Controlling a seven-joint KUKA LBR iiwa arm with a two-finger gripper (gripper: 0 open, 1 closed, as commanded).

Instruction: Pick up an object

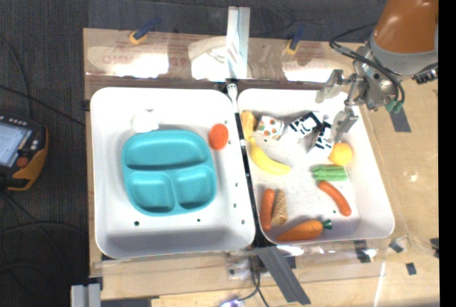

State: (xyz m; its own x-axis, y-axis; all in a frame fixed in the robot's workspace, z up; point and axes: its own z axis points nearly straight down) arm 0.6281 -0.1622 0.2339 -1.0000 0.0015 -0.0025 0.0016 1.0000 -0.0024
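**Mia:** Dark grey carpet is lying all around the brown wooden counter (pixel 413 177), and two shallow white bins are sitting on it side by side.

**Ben:** What is sitting in the left white bin (pixel 107 177)?

**Mia:** A teal plastic tray with three sections (pixel 169 170) is filling the middle. A small orange ball (pixel 218 135) is resting by the wall, just beside the tray.

**Ben:** And the right white bin (pixel 374 184)?

**Mia:** Toy food is lying there in a loose heap. A yellow plastic banana (pixel 267 159) is near the middle, a yellow lemon (pixel 341 153) is near the far side, and a green pea pod (pixel 328 172) is just below it. An orange carrot (pixel 303 230) is lying along the front wall.

**Ben:** Where is the tool?

**Mia:** The silver two-finger tool (pixel 327 137) is hanging over the back of the right bin. Its fingers are standing apart and gripping nothing. It is pointing down beside the lemon, so I think it is getting ready to grab something there.

**Ben:** Could it miss?

**Mia:** Maybe. The toys are crowding close together.
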